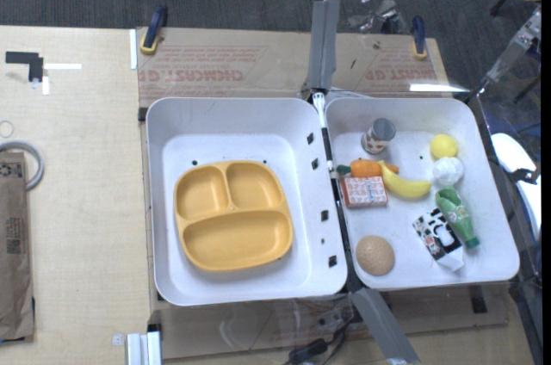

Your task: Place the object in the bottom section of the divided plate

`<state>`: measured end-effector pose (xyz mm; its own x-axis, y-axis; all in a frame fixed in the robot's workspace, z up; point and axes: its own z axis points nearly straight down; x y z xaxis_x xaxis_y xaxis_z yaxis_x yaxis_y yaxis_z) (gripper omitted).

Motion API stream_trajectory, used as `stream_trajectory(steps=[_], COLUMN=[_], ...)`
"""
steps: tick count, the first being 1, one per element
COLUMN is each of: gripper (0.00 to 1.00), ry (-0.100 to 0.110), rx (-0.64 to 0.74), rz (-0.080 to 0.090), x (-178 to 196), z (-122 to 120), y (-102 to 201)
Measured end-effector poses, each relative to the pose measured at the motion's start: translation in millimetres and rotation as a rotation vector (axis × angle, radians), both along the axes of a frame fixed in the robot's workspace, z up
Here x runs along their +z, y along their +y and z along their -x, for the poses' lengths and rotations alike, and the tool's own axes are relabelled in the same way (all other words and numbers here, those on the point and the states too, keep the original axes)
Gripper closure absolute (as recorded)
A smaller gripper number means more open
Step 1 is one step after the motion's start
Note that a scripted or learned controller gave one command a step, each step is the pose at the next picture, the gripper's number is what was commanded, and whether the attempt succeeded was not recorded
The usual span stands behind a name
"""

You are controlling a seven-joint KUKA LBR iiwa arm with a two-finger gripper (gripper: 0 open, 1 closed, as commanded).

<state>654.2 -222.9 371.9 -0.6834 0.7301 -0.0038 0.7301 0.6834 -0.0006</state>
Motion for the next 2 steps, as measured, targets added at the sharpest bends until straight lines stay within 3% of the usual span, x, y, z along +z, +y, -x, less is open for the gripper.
stream_trajectory(steps=[1,2], gripper=[0.00,0.00], ry=[0.001,0.002], rx=[0.000,0.168], rz=[0.000,-0.001], x=[0,-42], z=[0,7], y=[0,1])
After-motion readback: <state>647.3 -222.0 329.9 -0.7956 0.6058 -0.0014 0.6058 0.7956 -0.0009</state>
